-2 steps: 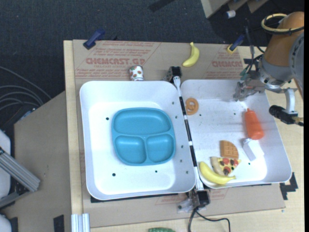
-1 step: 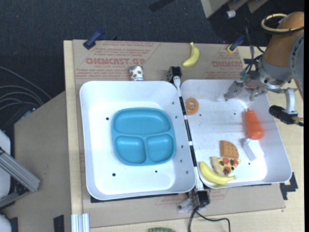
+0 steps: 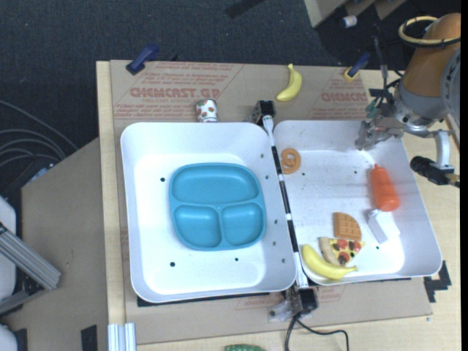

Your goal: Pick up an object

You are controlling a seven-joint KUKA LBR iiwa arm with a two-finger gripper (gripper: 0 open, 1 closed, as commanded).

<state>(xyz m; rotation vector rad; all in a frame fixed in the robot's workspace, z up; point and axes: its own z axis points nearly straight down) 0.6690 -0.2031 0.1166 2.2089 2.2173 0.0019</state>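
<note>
The right bin (image 3: pixel 417 229) holds a small orange ring-shaped pretzel (image 3: pixel 290 159) near its left wall. An orange carrot-like piece (image 3: pixel 383 189) lies at the right. At the front are a waffle (image 3: pixel 347 226), a pizza slice (image 3: pixel 342 249), a yellow banana (image 3: pixel 324 265) and a small white block (image 3: pixel 376 227). My gripper (image 3: pixel 370 134) hangs over the bin's back right corner, above and behind the orange piece, with nothing visibly held.
The left bin (image 3: pixel 142 159) carries a blue three-compartment plate (image 3: pixel 217 205). On the cardboard behind the bins lie a second banana (image 3: pixel 289 85) and a small patterned can (image 3: pixel 207 110). Blue clips (image 3: pixel 142 58) sit at the cardboard's back edge.
</note>
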